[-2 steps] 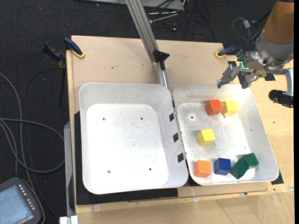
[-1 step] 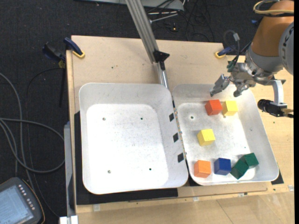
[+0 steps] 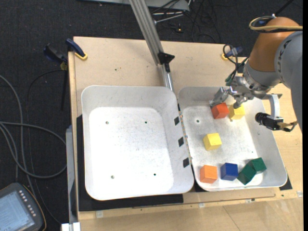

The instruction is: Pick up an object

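Red-orange and small, the red cube (image 3: 220,110) lies in the far part of the right bin (image 3: 269,150), touching or almost touching a yellow block (image 3: 236,112); the gripper (image 3: 230,97) hangs just above these two, and whether its fingers are apart or together I cannot tell. I judge the cube light, stiff and not fragile, maybe a little slippery on its smooth faces; the best hold is across two opposite flat sides, from the side away from the yellow neighbour. More blocks, yellow (image 3: 212,141), orange (image 3: 208,173), blue (image 3: 229,171) and green (image 3: 252,170), lie nearer in this bin.
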`<state>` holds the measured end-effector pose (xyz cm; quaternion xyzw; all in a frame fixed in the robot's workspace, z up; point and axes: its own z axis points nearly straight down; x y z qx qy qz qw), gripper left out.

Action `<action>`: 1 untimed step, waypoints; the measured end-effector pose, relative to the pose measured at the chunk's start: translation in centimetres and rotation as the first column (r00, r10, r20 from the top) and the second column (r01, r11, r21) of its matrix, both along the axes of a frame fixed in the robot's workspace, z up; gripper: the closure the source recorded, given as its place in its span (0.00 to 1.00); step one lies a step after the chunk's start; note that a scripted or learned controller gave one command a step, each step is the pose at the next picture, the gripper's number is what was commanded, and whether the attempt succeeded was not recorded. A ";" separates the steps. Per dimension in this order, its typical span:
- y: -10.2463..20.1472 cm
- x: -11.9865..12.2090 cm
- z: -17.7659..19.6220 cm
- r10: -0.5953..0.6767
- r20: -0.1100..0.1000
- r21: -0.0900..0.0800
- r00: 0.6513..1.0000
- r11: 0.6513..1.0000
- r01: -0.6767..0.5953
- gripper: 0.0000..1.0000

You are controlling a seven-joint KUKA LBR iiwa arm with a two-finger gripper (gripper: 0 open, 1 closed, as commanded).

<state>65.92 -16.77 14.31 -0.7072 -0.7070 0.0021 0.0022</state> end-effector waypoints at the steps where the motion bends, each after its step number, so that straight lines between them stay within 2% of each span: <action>1: 0.1 0.0 -5.0 0.002 0.004 0.000 1.000 1.000 -0.002 0.00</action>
